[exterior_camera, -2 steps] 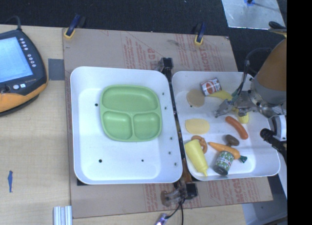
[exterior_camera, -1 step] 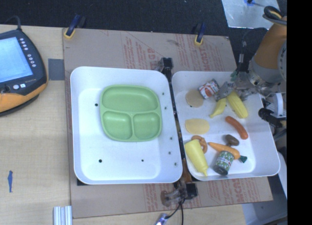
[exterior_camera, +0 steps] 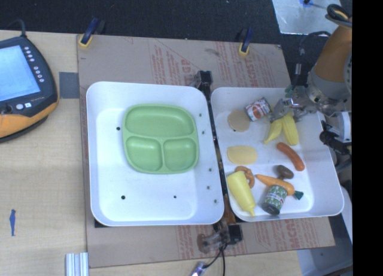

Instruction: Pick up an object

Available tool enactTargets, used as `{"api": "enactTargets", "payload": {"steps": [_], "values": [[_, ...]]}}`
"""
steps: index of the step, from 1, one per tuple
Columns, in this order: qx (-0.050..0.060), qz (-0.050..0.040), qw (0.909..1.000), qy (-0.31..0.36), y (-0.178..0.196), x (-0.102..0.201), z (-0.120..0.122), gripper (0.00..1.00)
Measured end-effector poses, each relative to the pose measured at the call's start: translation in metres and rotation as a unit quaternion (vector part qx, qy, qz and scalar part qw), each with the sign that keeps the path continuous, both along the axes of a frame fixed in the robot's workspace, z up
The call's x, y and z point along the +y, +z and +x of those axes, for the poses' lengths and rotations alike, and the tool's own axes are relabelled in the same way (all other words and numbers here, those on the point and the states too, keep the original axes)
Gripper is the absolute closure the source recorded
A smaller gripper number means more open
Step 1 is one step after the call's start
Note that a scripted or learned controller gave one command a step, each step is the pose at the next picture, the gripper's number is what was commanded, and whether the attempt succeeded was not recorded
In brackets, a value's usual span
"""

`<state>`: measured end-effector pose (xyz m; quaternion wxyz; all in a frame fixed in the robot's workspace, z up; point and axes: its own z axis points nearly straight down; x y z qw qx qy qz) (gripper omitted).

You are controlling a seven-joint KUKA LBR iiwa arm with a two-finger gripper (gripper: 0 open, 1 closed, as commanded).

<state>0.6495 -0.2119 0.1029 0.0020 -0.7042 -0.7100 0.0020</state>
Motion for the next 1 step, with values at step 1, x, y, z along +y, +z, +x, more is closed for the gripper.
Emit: {"api": "enactTargets", "payload": {"steps": [1], "values": [[-0.002,0.0006,1.0000,-0.002,0.0956,0.0896,-0.0081,1.00]]}}
